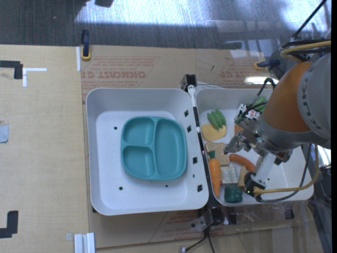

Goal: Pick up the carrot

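The arm [303,96] hangs over the right bin [295,191]; its claw [238,141] sits among toy food, grip state unclear. The carrot [215,175] lies along that bin's left wall. A teal tray [154,147] fills the left bin [100,157].

Two white bins side by side on a tan bench [42,157]. Left bin [100,157] holds a teal divided plate [154,147], three compartments, lying flat near the bin's middle. Right bin [295,186] holds a cluster of toy food near its left wall: green pea pod [216,118] at top, touching a pale yellow round piece [212,132] just below it; an orange-red sausage-like piece [243,161] lower, to the right; a small dark green cup-like item [233,194] at the bottom. Cardboard sheet [137,70] with red print under both bins. Yellow clamp [85,50] at the cardboard's top left corner. Dark carpet [158,9] beyond the bench.
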You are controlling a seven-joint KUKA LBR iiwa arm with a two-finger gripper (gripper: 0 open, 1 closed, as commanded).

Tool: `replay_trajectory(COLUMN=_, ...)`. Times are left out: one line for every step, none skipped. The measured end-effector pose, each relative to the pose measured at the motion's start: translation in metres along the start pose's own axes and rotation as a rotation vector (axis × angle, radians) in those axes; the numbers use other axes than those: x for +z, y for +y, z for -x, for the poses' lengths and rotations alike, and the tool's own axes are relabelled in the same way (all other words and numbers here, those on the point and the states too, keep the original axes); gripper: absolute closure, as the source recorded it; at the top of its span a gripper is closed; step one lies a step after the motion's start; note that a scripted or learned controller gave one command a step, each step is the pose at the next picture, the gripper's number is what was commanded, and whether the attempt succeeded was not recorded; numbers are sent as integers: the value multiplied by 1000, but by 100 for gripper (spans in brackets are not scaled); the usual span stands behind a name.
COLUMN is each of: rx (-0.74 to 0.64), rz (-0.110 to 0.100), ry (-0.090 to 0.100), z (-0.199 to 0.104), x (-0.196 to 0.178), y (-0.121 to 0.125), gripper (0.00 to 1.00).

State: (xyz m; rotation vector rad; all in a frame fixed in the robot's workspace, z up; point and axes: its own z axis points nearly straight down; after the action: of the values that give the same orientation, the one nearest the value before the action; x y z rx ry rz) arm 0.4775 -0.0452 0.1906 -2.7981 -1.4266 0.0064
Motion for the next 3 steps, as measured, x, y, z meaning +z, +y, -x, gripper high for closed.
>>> replay_trajectory(rx=294, rz=-1, ry=-1, z=-7, x=0, y=62, gripper=0)
replay_trajectory(rx=591, rz=-4, ry=-2, z=-6, x=79, y=98, gripper=0)
replay_trajectory(rx=465, rz=7, ry=10, z=36, x=93, y=126, gripper=0)
